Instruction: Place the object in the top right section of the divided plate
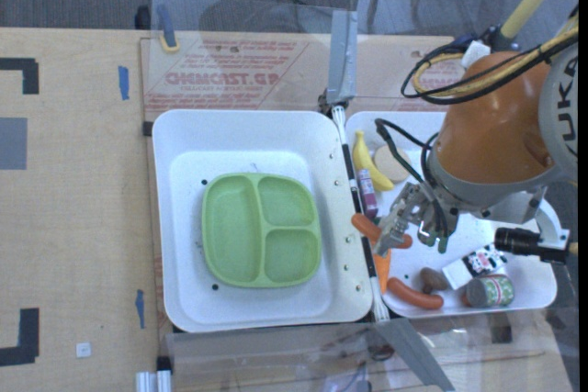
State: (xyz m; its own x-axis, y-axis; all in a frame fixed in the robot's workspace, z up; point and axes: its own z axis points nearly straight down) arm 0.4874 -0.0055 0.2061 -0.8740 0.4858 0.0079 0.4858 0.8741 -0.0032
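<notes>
Carrot [369, 227] touching tool [406, 229] tip, perhaps for lifting; grip impossible to tell. Divided plate [289, 202] beyond tool, awaiting delivery.

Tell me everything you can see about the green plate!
The green plate is light green, smooth, and looks like plastic. It is a rounded square with raised ridges splitting it into three sections: one long section on the left and two smaller ones on the right. It lies flat in the middle of the left white bin, turned a little askew. It touches the bin floor, and the sections hold no food.
</notes>
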